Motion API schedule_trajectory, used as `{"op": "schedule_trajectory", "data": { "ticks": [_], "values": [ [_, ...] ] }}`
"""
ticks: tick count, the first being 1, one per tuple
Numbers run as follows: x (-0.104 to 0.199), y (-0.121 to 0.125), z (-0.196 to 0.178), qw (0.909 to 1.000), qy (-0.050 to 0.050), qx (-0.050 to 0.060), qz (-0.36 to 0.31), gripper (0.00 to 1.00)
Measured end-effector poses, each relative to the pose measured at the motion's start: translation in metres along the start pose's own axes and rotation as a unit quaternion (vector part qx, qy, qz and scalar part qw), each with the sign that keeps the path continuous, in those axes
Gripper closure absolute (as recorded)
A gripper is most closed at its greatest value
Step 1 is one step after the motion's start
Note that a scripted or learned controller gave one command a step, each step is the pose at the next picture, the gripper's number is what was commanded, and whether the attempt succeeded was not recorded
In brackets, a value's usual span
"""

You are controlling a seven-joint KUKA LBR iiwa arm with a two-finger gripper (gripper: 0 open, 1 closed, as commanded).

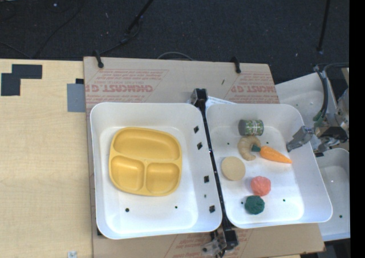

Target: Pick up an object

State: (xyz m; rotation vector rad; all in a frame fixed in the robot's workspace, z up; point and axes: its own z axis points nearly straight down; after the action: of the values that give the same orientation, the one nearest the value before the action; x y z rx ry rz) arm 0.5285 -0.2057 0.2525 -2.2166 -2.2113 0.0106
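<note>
Five small objects are seen in the right bin (311, 194): a greenish can (251, 127) at the far side, a beige knobbly piece (247, 147), an orange carrot (276, 156), a tan disc (232, 168), a pink ball (260, 185) and a green ball (254, 205) nearest. A yellow divided plate (146, 161) is held in the left bin (102, 194). The end effector (311, 137) is placed at the right bin's right rim, apart from every object; nothing is held. Its opening cannot be told. The carrot lies closest, so a descent centred across its narrow width is advised, clear of the touching beige piece. The arm is cut off at the right; the worktop (40, 165) is bare.
</note>
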Motion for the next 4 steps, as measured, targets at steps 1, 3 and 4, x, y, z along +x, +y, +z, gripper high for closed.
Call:
{"op": "schedule_trajectory", "data": {
  "ticks": [1,3,4],
  "values": [
    [0.000,0.002,-0.006,1.0000,-0.001,-0.006,-0.001,0.00],
    [0.004,-0.010,0.107,1.0000,0.000,-0.002,-0.001,0.00],
    [0.005,-0.010,0.161,1.0000,0.000,-0.003,-0.001,0.00]
  ]
}}
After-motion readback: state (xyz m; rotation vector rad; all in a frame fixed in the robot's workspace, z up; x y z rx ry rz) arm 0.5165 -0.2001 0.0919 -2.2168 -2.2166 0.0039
